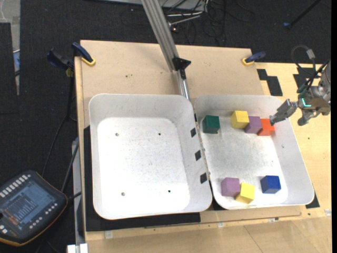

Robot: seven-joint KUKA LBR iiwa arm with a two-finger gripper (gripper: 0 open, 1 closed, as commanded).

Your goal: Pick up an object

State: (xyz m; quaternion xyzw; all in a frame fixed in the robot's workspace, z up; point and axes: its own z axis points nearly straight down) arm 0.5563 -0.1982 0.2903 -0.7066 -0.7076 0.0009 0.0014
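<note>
The right bin (250,154) holds several cubes. A green cube (211,124), a yellow cube (240,119), a purple cube (254,124) and an orange cube (266,127) line its far side. Near its front edge sit a second purple cube (230,186), a second yellow cube (246,193) and a blue cube (270,184). My gripper (289,118) hangs over the bin's far right rim, open, with nothing between its fingers. Its left fingertip (275,118) is just right of and above the orange cube.
The left bin (139,152) lies beside the right one, with a ridge where they meet. A slanted metal pole (163,30) crosses the back of the bench. Clamps (84,54) (254,57) hold the board's far corners. A teach pendant (26,207) lies at the lower left.
</note>
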